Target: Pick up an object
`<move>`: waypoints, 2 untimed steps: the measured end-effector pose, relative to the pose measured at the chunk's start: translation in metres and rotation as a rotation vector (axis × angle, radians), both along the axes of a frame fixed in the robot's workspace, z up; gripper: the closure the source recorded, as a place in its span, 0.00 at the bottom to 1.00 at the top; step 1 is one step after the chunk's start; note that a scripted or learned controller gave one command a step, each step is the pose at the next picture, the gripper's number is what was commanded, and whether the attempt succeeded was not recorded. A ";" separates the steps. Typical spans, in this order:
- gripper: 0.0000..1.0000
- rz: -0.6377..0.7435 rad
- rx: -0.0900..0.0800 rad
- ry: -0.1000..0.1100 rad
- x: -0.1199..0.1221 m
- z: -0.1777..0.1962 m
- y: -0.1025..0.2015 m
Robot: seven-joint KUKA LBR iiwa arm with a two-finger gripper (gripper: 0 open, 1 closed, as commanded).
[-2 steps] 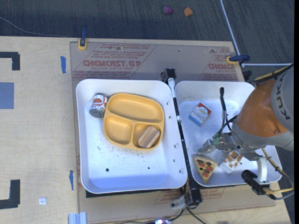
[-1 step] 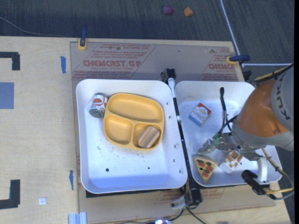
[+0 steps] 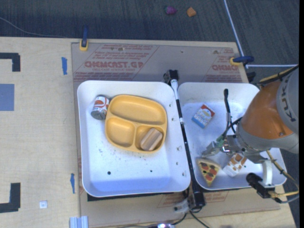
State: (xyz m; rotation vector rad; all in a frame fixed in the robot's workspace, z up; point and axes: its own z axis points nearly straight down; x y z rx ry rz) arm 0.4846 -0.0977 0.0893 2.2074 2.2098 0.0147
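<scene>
Bench (image 3: pixel 38 127): cardboard-lined | floor (image 3: pixel 118 8): dark carpet | gripper (image 3: pixel 216 148): over right bin (image 3: pixel 190 99), finger state unclear

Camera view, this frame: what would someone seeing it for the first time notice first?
Probably the yellow divided tray in the left bin, with a tan block in its lower right compartment and a small can lying beside its left edge. Next, the arm's orange band looming over the right bin, its gripper low near a pizza slice toy, with a small carton farther up.
</scene>
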 end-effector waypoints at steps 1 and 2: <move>1.00 -0.005 -0.012 -0.009 0.001 0.011 -0.005; 0.00 -0.005 -0.012 -0.009 0.001 0.011 -0.005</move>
